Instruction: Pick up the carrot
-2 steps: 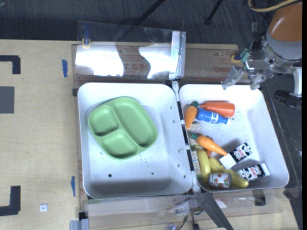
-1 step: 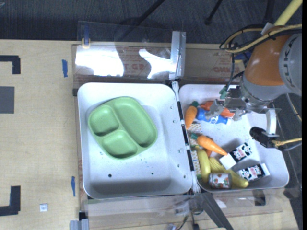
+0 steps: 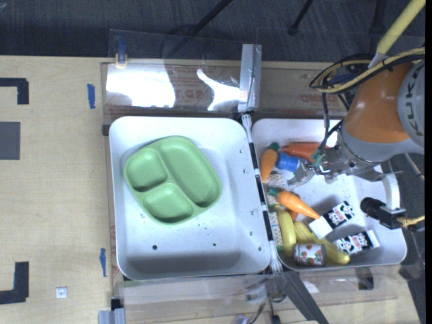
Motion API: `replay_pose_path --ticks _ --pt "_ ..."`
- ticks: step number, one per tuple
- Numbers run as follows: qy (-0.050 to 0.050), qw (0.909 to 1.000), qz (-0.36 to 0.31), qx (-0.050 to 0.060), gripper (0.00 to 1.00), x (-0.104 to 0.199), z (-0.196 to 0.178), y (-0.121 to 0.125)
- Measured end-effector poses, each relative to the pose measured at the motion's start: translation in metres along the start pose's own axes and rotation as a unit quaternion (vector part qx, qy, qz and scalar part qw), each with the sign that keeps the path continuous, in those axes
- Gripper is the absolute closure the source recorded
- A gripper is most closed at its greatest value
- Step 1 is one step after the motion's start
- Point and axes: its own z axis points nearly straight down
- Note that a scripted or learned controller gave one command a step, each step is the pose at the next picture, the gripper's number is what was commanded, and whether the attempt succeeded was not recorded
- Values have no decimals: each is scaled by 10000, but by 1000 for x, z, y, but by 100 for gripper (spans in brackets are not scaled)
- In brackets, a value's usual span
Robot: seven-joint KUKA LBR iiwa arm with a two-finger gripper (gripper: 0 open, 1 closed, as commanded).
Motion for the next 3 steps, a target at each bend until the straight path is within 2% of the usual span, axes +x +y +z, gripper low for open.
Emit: replay_pose_path --ticks 1,2,3 --pt "-6 9969 779 -109 0 2 61 -29" --pt "-5 9969 779 -109 0 2 61 -29" --pt "-4 9920 1264 -3 0 48 -30 30"
